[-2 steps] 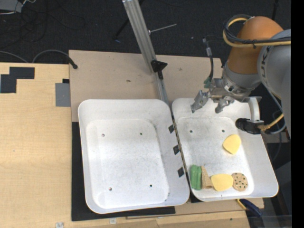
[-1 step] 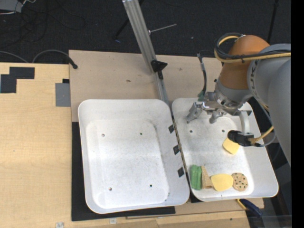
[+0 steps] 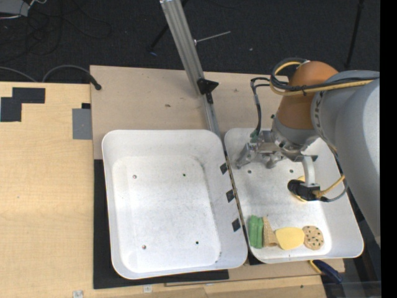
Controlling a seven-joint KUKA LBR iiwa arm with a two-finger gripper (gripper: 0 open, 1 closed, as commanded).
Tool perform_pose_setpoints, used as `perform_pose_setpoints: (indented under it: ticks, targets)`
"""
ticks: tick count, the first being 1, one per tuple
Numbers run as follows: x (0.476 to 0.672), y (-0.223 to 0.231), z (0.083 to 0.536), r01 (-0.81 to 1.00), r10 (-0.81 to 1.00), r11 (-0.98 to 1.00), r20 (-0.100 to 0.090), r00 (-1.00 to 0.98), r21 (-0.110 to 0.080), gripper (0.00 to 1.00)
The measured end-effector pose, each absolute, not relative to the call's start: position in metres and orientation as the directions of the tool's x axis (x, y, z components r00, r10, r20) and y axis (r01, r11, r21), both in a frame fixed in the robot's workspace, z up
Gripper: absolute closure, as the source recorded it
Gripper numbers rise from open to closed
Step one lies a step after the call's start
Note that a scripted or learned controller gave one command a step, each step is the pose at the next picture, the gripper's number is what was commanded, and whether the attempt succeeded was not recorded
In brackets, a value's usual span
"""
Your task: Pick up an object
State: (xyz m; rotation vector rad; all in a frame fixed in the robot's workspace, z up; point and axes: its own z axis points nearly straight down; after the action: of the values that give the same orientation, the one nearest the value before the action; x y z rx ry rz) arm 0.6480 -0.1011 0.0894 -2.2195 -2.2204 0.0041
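Observation:
My gripper [image 3: 255,160] hangs low over the upper left part of the right bin [image 3: 338,228], close to the divide between the two bins. Its fingers [image 3: 240,160] stand spread apart, open, with only bare bin floor between them. Along the near edge of that bin lies a row of small items: a green piece [image 3: 255,231], a tan piece [image 3: 268,231], a yellow piece [image 3: 288,238] and a round cookie with dark chips [image 3: 313,237]. They lie well below the gripper in the view, apart from it.
The left bin [image 3: 118,166] sits beside the right one, joined by black clips [image 3: 230,195]. A slanted metal rail [image 3: 186,48] rises behind the bins. The grey arm with its orange band [image 3: 310,79] and a yellow cable [image 3: 301,188] cover the right bin's upper right.

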Motion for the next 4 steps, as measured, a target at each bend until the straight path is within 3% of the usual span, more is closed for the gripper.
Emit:
perform_pose_setpoints:
  ticks: [1, 2, 4]
  targets:
    - [0.648, -0.102, 0.101, 1.000, 1.000, -0.005, 0.000, 0.005, -0.002, 1.00]
    - [0.648, -0.107, 0.165, 1.000, 1.000, -0.007, -0.001, 0.007, 0.004, 1.00]
    - [0.648, -0.114, 0.249, 1.000, 1.000, -0.003, -0.001, 0.003, 0.003, 1.00]
